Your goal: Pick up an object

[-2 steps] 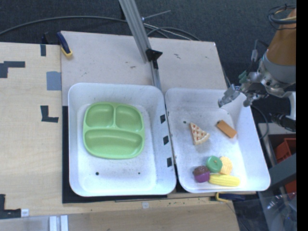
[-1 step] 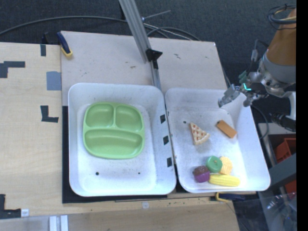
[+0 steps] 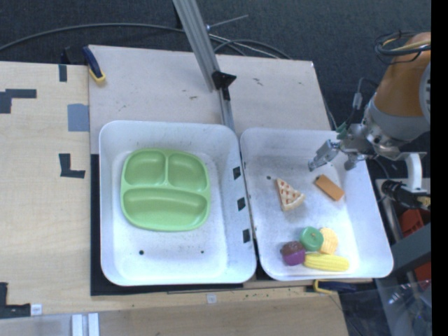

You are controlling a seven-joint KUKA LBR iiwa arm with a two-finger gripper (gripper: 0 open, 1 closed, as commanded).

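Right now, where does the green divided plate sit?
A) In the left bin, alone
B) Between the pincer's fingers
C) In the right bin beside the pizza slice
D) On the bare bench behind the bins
A: the green divided plate lies flat in the left bin, while the pizza slice and the other toy foods lie in the right bin.
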